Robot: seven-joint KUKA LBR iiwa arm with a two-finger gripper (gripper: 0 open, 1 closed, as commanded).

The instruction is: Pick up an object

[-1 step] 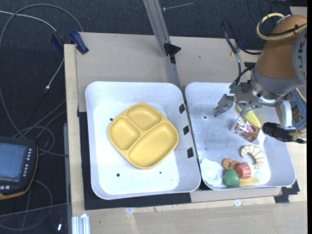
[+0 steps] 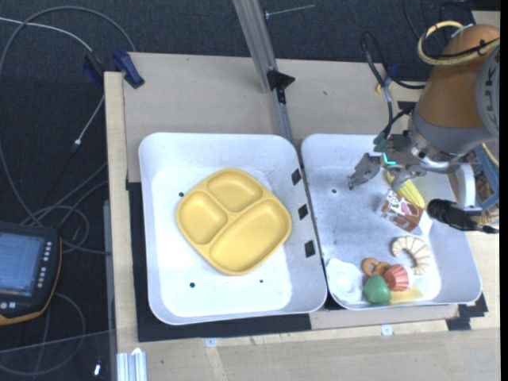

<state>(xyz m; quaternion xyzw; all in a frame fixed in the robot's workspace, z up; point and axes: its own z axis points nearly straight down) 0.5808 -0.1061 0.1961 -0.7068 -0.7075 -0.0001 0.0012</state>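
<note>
Overhead view of the bench. The grey arm with its orange band [image 2: 456,62] reached in from the right, its gripper [image 2: 367,171] poised over the upper part of the right bin [image 2: 341,221]. The two dark fingers [image 2: 355,177] were spread apart in a wide stance, with nothing between them; they pointed toward the bin's bare speckled floor near its upper left region.

The graspable objects lay to the right of and below the claw. Nearest was a yellow corn-like item [image 2: 409,190], just right of the gripper and partly under the wrist. Just below that lay a small brown-and-white packet [image 2: 399,209]. Farther down, near the bin's lower edge, sat a ringed pastry-like piece [image 2: 412,254], a red item [image 2: 396,277], a green ball [image 2: 377,290], a small orange piece [image 2: 371,266] and a white cup-like object [image 2: 344,279], clustered close together and well apart from the claw.

The left bin [image 2: 159,213] held a yellow divided plate [image 2: 232,221] with three compartments, lying flat near its centre.
</note>
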